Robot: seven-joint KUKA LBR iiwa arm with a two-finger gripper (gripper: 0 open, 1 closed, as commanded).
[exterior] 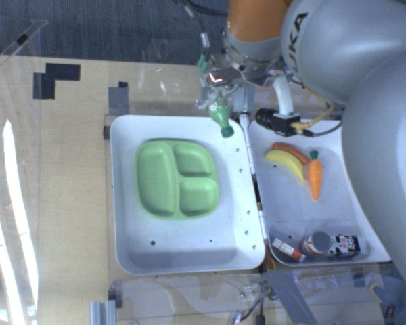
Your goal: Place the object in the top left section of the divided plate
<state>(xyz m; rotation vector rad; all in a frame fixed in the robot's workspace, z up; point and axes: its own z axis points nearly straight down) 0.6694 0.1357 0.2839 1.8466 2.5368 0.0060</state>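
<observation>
A light green divided plate [143, 181] lies in the left bin [128, 249], with one long section on its left and two smaller ones on its right. My gripper [222, 114] hangs over the left bin's back right corner, above and to the right of the plate. It is shut on a small green object [223, 122], which sticks out below the fingertips and hangs clear of the plate.
The right bin [345, 202] holds a yellow banana [285, 162], a red-orange piece [291, 151], a carrot [315, 179], a can [317, 243] and small packets [346, 244] at its front. The arm covers the upper right. A ridge [255, 181] separates the bins.
</observation>
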